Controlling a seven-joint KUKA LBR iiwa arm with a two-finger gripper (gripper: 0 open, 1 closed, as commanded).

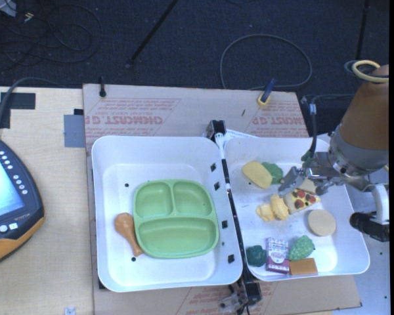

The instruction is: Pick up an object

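Two shallow white bins sat side by side; over the right bin [354,254] the metal two-finger gripper [305,184] hovered, fingers spread, just above a toy pizza slice [301,201] lying beside yellow plastic pieces [272,209].

Teach pendant [3,195] at bench left edge; black cables [266,51] on dark floor beyond; printed cardboard sheet [157,113] under both bins; blue-and-yellow clamp [266,93] on its far edge
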